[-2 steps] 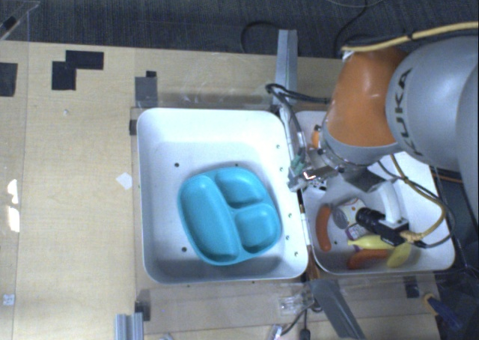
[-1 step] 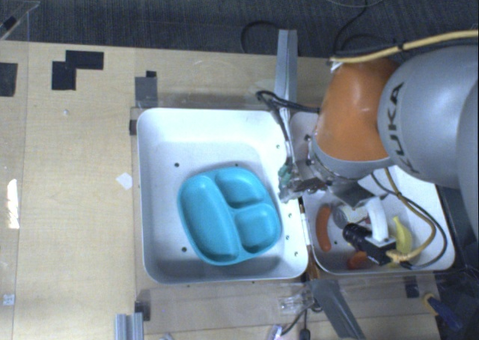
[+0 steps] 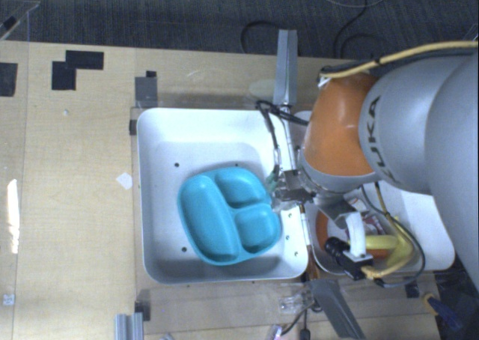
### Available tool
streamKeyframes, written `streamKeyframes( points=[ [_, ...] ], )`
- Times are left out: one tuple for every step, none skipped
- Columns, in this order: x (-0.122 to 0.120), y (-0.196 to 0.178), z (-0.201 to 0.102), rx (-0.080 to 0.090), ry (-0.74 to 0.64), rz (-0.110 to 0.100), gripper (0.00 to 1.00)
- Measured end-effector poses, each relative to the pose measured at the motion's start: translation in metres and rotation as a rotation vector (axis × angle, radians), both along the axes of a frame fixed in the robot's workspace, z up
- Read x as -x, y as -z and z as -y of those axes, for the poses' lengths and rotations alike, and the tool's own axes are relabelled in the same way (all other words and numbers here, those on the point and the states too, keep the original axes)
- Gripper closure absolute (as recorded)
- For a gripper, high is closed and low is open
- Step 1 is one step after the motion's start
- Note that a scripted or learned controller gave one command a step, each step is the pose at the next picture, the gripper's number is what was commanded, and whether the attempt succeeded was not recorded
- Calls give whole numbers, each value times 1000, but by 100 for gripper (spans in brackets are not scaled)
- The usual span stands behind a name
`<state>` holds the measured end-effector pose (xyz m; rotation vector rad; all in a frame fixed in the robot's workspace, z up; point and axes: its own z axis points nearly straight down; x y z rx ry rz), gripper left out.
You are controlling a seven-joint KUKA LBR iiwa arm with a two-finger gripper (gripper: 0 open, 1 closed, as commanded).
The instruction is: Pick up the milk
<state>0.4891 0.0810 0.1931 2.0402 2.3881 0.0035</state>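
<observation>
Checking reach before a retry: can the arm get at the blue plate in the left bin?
Probably yes. The blue plate lies uncovered in the left bin, and the arm hangs right beside the plate's right edge.

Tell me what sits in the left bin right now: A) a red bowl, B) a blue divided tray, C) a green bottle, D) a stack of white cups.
B: a blue tray with three compartments lies in the left bin.
</observation>
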Motion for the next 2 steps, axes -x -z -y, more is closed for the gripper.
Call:
streamKeyframes(
  points=[
    [-37,-2,20,0,201,0,100],
    [-33,-40,2,0,266,2,100]
  ],
)
